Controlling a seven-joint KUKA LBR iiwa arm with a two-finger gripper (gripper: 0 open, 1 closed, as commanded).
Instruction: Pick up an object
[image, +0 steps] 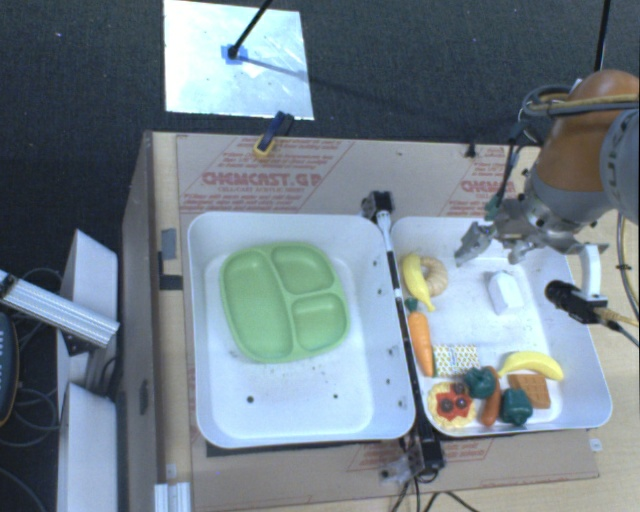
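Above right bin (590, 395) far rim, fingers (478, 243) spread, nothing between; white block (505, 291) near.

My jaws (493, 243): spread apart, holding nothing, over the far part of the right bin (590, 400).
Below me: white block (505, 291), near but apart.
Right bin, near side: two bananas, carrot (421, 342), mixed toy food.
Left bin (205, 400): green divided tray (283, 300).

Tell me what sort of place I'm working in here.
Likely a robotics lab test bench, not a kitchen. Two white bins sit on a board over dark carpet, the right bin holds toy food like a banana and carrot, and the claw hangs above them.
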